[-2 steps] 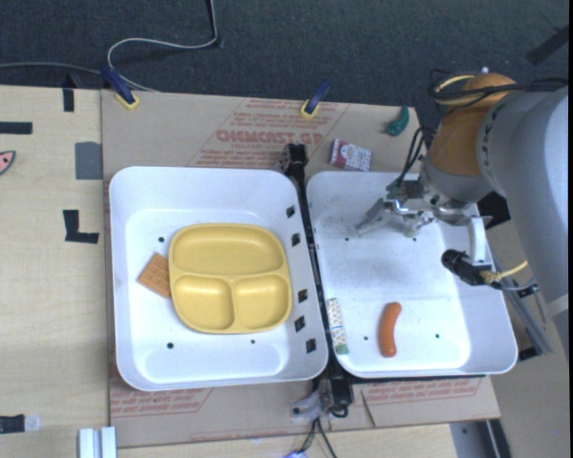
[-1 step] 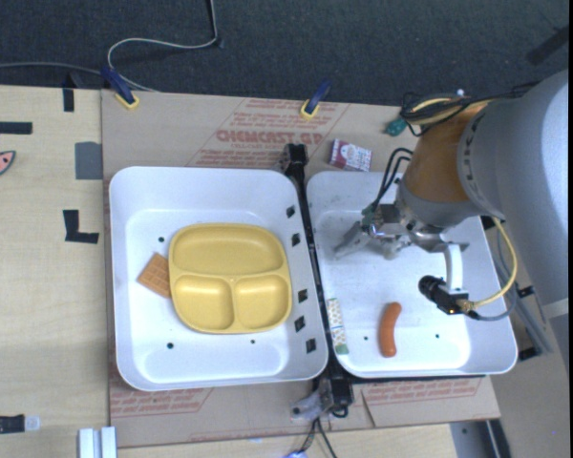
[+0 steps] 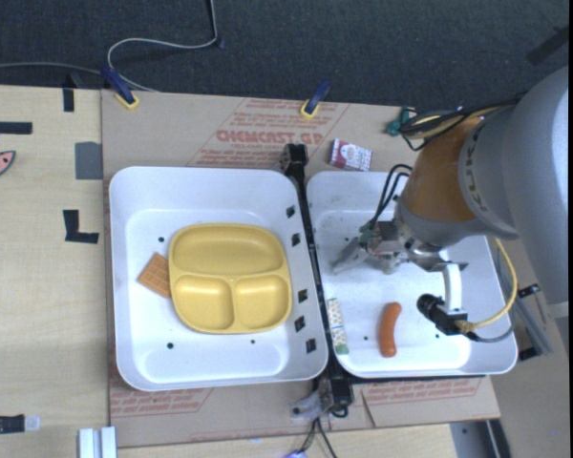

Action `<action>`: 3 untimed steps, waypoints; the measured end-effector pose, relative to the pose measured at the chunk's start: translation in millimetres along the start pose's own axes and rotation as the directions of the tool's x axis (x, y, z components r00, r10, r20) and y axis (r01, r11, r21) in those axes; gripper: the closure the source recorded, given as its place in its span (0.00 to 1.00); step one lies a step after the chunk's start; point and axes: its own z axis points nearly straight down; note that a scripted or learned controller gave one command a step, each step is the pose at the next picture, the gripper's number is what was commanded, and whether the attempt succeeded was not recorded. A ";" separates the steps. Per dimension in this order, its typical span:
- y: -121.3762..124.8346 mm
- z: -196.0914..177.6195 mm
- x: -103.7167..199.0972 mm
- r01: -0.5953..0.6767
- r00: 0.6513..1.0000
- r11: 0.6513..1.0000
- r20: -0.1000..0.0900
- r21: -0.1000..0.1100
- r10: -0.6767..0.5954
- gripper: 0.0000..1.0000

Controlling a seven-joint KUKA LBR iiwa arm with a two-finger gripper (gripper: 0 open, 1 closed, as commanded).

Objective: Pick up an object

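Two white bins sit side by side on a cardboard-covered worktop. The left bin holds a yellow divided plate near its centre, with a tan cracker-like piece tucked against the plate's left edge. Bare white floor rings the plate on all sides.

In the right bin, an orange-red sausage lies lengthwise near the front wall, apart from everything else. The arm enters from the right, and the gripper hangs low over the bin's middle. Its jaws point left toward the divider; whether they are spread or pressed together cannot be told. Nothing visible sits between them. A small patterned strip lies along the right bin's left wall.
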 end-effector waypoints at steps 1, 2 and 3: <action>21.7 0.7 -1.2 0.000 1.000 1.000 -0.002 0.004 0.000 0.00; 16.9 0.2 0.1 0.000 1.000 1.000 0.000 -0.001 0.000 0.00; 3.8 0.0 0.4 0.001 1.000 1.000 0.000 -0.001 -0.001 0.00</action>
